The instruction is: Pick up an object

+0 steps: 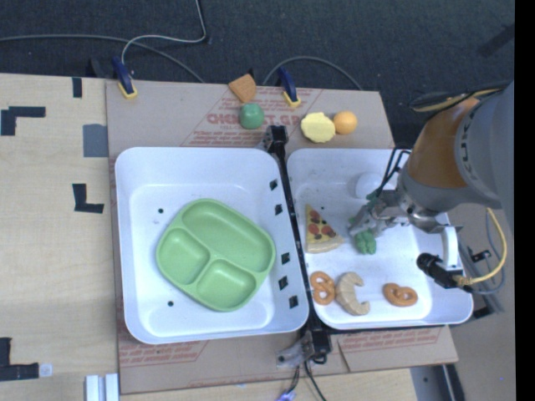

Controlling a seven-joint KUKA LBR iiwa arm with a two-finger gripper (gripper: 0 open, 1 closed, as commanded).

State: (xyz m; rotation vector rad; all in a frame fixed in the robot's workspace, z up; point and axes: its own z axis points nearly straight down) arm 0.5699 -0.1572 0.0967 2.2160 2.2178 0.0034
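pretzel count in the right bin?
2. One pretzel sits at the bin's near left, beside the croissant. The other pretzel is near right. The arm covers part of the right bin, so more may be hidden.

Surface (50,249) pale wood, black tape marks at left. Cardboard sheet (167,115) lies on it, bearing two white bins: left bin (134,174), right bin (334,161). Behind bins on cardboard: orange wedge (243,87), green ball (251,116), yellow lump (318,127), orange ball (345,123).
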